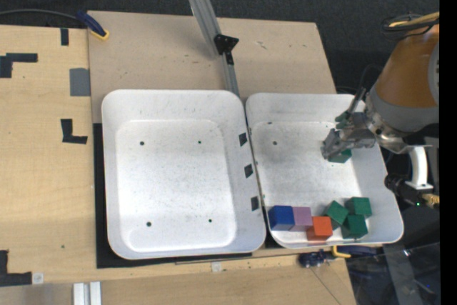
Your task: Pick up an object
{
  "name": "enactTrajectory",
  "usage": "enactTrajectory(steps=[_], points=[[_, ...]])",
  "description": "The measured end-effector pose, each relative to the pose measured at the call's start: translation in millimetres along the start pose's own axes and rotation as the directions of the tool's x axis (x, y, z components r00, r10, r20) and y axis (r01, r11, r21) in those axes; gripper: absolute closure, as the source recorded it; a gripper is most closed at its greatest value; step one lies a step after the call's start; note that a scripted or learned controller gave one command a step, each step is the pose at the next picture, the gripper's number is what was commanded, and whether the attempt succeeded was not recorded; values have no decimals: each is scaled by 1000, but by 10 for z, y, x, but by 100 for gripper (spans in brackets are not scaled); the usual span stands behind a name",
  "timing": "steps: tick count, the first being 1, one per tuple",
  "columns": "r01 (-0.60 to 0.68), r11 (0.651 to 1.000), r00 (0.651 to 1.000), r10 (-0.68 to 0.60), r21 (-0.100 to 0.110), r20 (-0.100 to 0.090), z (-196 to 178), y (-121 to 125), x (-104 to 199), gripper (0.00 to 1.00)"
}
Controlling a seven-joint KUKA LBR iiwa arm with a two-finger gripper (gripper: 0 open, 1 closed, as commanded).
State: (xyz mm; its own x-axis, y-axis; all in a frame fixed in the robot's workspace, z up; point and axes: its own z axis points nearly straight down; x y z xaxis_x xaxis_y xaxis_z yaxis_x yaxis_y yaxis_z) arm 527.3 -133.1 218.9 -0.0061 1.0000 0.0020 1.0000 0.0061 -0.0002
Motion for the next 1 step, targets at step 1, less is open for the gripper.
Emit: enactTrajectory(steps=[1], points=[[0, 1000, 1000, 0, 0, 0, -77, -93, 499, 100]])
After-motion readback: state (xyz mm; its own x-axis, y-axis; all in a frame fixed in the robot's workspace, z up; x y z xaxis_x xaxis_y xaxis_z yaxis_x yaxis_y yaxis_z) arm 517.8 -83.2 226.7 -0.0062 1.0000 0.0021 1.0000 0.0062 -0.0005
